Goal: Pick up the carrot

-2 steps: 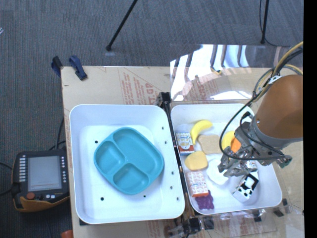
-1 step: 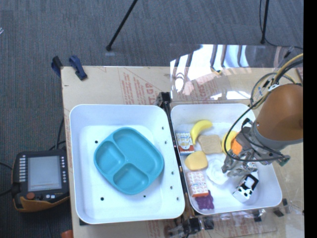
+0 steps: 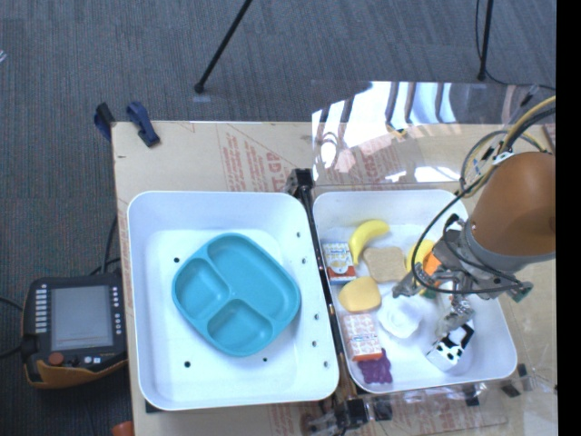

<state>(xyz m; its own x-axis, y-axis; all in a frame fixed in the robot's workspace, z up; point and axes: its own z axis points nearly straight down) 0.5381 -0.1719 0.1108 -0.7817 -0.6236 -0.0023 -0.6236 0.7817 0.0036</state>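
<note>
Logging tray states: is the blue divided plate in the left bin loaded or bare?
Bare. The blue plate lies flat in the left bin, and all three of its compartments show plain blue.

Cardboard-topped bench (image 3: 227,157), two white bins (image 3: 150,243) (image 3: 495,357) side by side on it.

We look down at a slant from above the bench (image 3: 227,157) (one fixed camera), both bins in frame.
</note>
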